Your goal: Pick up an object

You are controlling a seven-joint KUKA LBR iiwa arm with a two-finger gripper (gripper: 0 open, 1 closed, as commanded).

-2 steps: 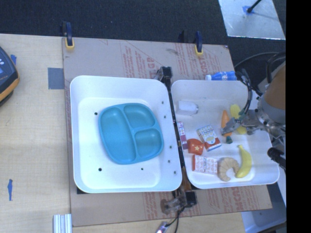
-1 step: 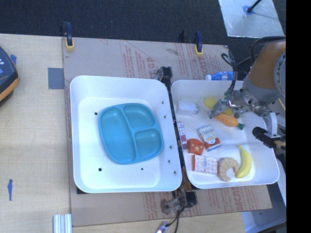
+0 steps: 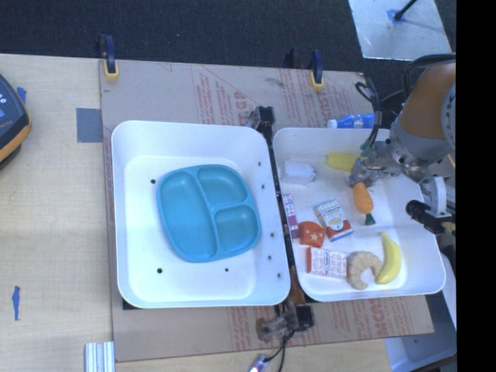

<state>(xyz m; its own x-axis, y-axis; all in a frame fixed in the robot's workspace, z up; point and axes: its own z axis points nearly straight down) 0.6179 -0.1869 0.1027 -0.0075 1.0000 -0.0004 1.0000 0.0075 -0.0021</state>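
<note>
The right bin (image 3: 425, 281) holds several small items. An orange carrot (image 3: 363, 199) lies near its back right, with a yellow piece (image 3: 339, 160) just behind and left of it. My gripper (image 3: 363, 172) hangs over the carrot's upper end, between the carrot and the yellow piece; nothing shows in its grip. Nearer the front lie a banana (image 3: 390, 258), a beige croissant-like piece (image 3: 362, 269), a red-and-white packet (image 3: 328, 263), a red item (image 3: 311, 234), a small carton (image 3: 333, 218) and a white object (image 3: 300, 170).
The left bin (image 3: 132, 208) holds a blue divided plate (image 3: 208, 211). A blue-capped bottle (image 3: 351, 120) lies behind the right bin. A dark device (image 3: 11, 120) sits at the bench's far left. Clamps (image 3: 110, 56) hold the cardboard base.
</note>
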